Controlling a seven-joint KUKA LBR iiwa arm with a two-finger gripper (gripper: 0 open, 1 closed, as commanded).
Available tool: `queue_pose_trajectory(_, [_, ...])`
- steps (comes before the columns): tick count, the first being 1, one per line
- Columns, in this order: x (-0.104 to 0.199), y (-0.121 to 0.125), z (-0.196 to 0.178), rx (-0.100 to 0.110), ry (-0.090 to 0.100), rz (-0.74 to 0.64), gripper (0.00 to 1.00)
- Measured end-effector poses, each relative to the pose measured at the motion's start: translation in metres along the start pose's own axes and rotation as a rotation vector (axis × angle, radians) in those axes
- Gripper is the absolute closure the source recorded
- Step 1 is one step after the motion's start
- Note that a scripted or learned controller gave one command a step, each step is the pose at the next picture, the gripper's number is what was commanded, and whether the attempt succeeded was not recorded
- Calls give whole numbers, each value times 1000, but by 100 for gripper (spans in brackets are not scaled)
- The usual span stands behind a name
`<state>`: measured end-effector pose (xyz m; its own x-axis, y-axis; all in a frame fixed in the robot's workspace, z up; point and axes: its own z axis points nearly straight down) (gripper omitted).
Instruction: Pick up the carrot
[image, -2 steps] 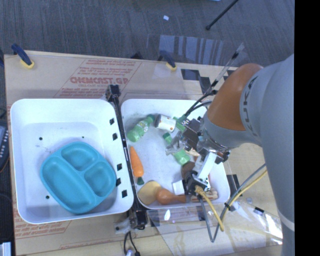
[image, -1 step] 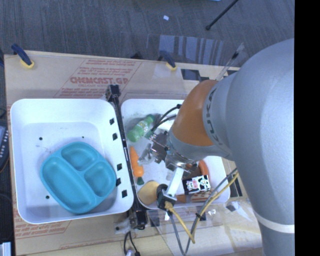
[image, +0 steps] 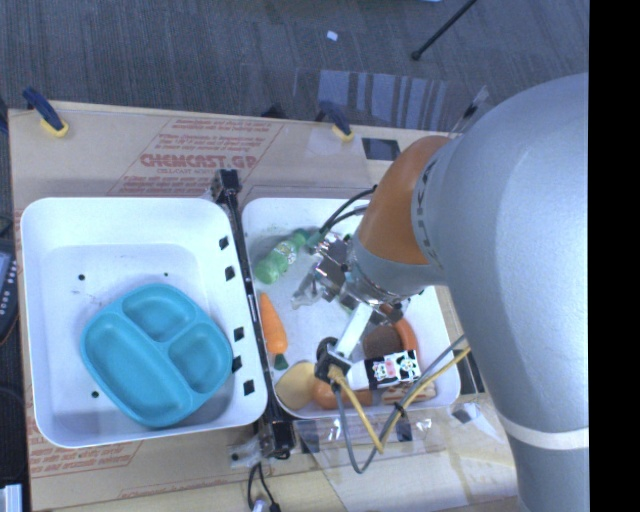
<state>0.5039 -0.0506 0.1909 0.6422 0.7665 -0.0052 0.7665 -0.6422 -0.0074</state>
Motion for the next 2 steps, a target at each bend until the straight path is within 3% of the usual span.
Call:
queue_pose_trajectory(1, [16, -52, 1, 5, -1, -25, 0])
queue_pose_trajectory(2, [24, 9, 0, 1, 3, 48, 0])
